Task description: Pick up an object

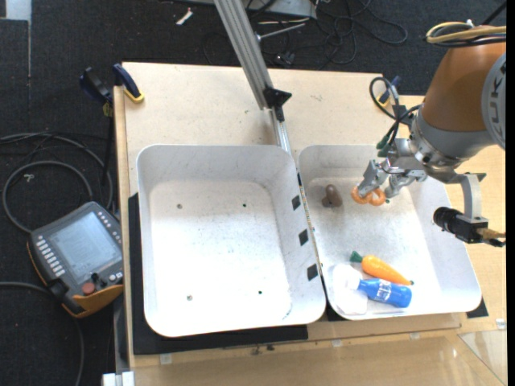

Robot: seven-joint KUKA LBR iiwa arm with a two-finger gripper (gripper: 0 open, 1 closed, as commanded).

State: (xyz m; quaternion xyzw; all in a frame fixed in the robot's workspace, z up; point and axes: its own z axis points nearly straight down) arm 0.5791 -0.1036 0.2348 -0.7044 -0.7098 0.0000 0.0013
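Observation:
My gripper (380, 186) hangs over the back of the right bin (451, 252), at the end of the grey and orange arm that reaches in from the right. A small orange curved object (367, 196) lies right at its tip, partly covered by it. Whether the gripper holds the object I cannot tell. A small brown object (331, 195) stands just left of it. Near the bin's front lie an orange carrot-shaped toy (385, 269), a blue bottle-like item (387, 293) and a white piece (348, 289).
The left bin (161, 175) sits beside the right one, with a shared raised divider (304, 223) between them. A metal rail (245, 43) slants in from the back. A black fitting (460, 223) juts out beside the arm over the right bin's edge.

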